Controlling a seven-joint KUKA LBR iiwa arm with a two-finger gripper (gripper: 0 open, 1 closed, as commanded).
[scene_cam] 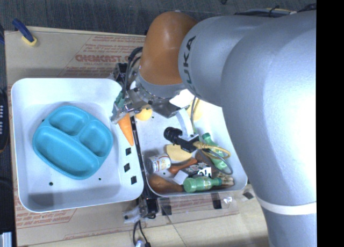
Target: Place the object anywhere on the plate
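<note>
1. The orange carrot-shaped object (126, 129) hangs point-down at the centre of the frame, right over the divide between the two bins. Its top sits at the tool (124, 110), which looks clenched on it, though the fingers are small and partly in shadow.
2. Judging by that spot, the object is neither among the clutter nor over its target, so the carry looks roughly half done.
3. The blue plate (73, 141), with three compartments, lies in the left bin (27, 95) at centre-left of the frame, near the object but apart from it. Any compartment will do, so a short move leftward and a lowering should suffice.
4. A narrow, tapered thing held at its top could swing or slip, which argues for releasing it low.
5. The right bin (236, 179), lower centre, holds a heap: a green bottle (202, 184), a small jar (159, 163) and a black item (180, 138) among others.
6. The grey arm (258, 74) with its orange band (164, 47) fills the upper right, above the cardboard-covered counter (80, 52).
</note>
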